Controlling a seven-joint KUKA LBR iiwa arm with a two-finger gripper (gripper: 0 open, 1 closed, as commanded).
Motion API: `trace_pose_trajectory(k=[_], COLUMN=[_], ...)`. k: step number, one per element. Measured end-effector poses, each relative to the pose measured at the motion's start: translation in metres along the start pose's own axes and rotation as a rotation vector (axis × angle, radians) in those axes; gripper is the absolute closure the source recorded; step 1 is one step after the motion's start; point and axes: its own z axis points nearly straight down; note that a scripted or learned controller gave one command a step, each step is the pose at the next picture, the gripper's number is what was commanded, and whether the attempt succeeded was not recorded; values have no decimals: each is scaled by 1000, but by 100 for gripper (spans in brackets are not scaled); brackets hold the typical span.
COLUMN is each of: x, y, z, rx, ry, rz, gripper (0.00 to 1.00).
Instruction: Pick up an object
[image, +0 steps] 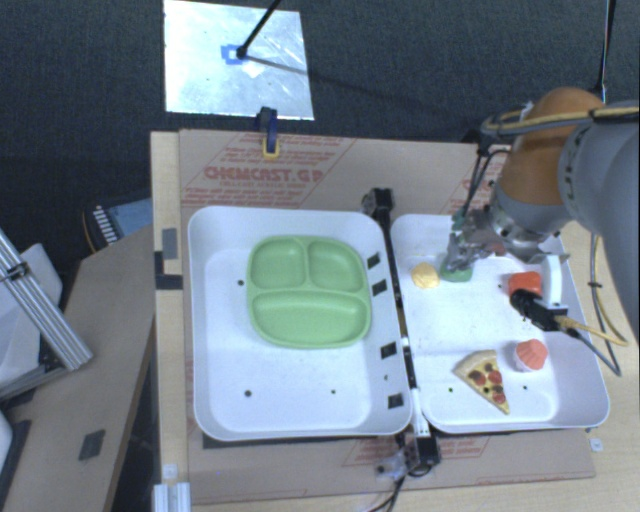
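You can read "CHEMCAST" in red capitals, followed by letters like "GP", on the brown sheet (300, 160) behind the bins. Its fainter red print elsewhere is illegible.

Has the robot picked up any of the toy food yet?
Not yet. The gripper is down in the right bin, close beside the small yellow piece, but nothing shows between its fingers. The pizza slice, the orange-and-white piece and the red piece lie on the bin floor. Grabbing and lifting one is left.
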Motion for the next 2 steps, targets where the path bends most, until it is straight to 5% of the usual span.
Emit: trace_pose_trajectory(k=[1,2], x=[2,2], y=[-1,0], z=[-64,-82], rx=[-2,3], ry=[-1,0], rz=[0,0], gripper=[100,100])
